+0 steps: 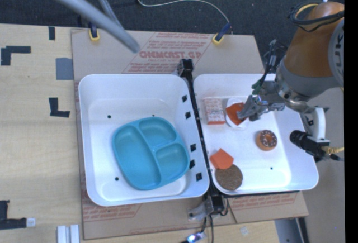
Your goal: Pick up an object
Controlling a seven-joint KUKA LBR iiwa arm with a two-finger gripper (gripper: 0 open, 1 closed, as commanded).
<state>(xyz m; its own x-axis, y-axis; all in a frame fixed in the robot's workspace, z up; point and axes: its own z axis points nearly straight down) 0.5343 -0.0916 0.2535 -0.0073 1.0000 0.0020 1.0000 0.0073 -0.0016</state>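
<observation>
While my claw [244, 115] hangs low in the right bin [279, 180], its tip sits at an orange piece [235, 112] on a small white dish [230, 120] near the bin's far side. Whether the claw is released or clenched I cannot tell; the tip is dark and crowded against the piece, so no grasp is confirmed.

Other items noted in the right bin: a pale card [213, 110] just left of the dish, a donut [267, 139] to its near right, an orange block [222, 158] touching a brown disc [229, 177] at the near edge. The left bin [95, 124] holds a blue tray [151, 151].

Recommendation: I judge the orange piece the target. To do this well, I should centre on the piece, not the dish rim, close firmly, then lift straight up and slowly, watching that the dish stays down and the card is not dragged.
</observation>
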